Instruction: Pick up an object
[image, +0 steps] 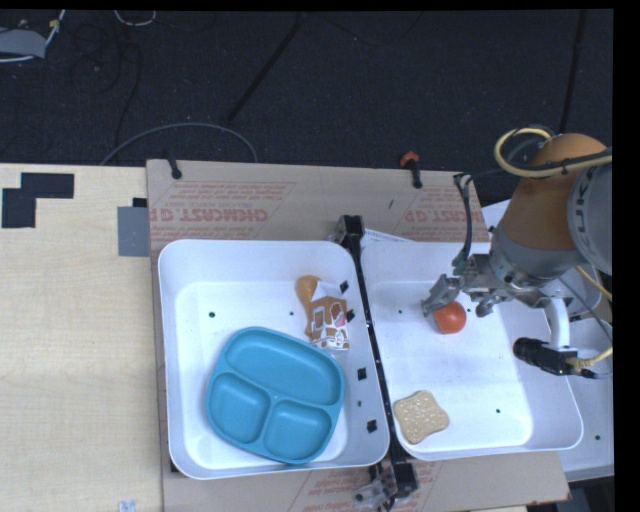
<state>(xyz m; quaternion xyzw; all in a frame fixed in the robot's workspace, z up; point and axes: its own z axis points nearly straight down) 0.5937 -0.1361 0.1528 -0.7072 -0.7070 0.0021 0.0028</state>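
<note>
The small red ball (450, 318) is lying in the right bin (560, 435), in its upper-left part. The gripper (462, 294) is hanging right over the ball, one grey finger (441, 294) reaching down at its upper-left side; whether the fingers are standing apart or pressing on the ball, I cannot tell from this angle.

The ball is round and probably smooth, so I judge that an off-centre squeeze would be pushing it out sideways and sending it rolling across the flat floor. Nothing near the ball is blocking such a roll.

Below the ball, well apart, a slice of bread (421, 416) is lying near the bin's lower-left corner. Left of the ball, the black divider (366, 330) between the bins is running close enough that the finger on that side has less room than the other. Right of and below the ball, bare white floor is offering open room. Further left of the ball, in the left bin (185, 290), a blue sectioned plate (275, 395) and a small packet (328, 324) are lying.
</note>
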